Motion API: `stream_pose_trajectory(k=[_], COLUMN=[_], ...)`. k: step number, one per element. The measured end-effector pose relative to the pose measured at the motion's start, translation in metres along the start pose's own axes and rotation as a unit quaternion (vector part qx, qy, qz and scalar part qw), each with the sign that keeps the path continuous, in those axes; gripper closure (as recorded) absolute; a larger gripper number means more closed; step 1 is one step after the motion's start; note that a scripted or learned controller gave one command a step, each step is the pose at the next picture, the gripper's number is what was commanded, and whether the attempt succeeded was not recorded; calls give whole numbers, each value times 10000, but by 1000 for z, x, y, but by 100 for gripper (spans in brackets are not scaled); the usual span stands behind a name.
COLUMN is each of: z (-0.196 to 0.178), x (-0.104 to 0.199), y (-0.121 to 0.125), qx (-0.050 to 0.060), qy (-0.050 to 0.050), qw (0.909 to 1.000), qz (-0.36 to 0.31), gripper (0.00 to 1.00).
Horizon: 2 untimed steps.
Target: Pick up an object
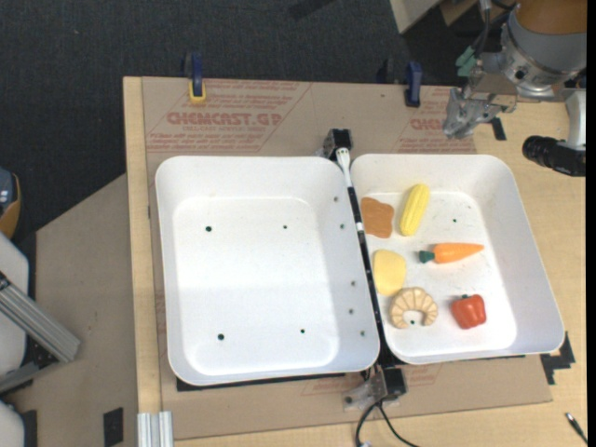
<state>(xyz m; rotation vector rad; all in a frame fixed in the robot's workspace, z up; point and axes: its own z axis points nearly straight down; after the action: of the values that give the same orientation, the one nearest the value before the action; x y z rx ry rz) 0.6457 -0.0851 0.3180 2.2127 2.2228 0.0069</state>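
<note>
Six toy foods in the right bin (521, 250): corn cob (414, 209) tilted near the far edge, brown slice (377, 217) just beside it against the left wall, carrot (452, 252) lying mid-bin, pale yellow piece (389, 271) near the left wall, croissant (413, 307) and red pepper (469, 311) toward the near edge. All apart from the gripper (463, 124), poised beyond the bin's far edge over the brown board (233, 115), nothing between the fingers; spread or pressed together, cannot tell. Left bin (177, 250) touching the right along a clipped seam. Blue clamps (196, 75) on the board's far edge. Dark carpet (84, 26) beyond.
</note>
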Motion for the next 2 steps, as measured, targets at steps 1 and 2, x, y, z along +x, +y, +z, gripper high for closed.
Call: stream_pose_trajectory(k=[1,2], z=[-9,-19], x=[-2,-2], y=[0,1], qx=[1,-16], qy=[-5,-12], qw=[10000,10000], qz=[14,9], gripper=[100,100])
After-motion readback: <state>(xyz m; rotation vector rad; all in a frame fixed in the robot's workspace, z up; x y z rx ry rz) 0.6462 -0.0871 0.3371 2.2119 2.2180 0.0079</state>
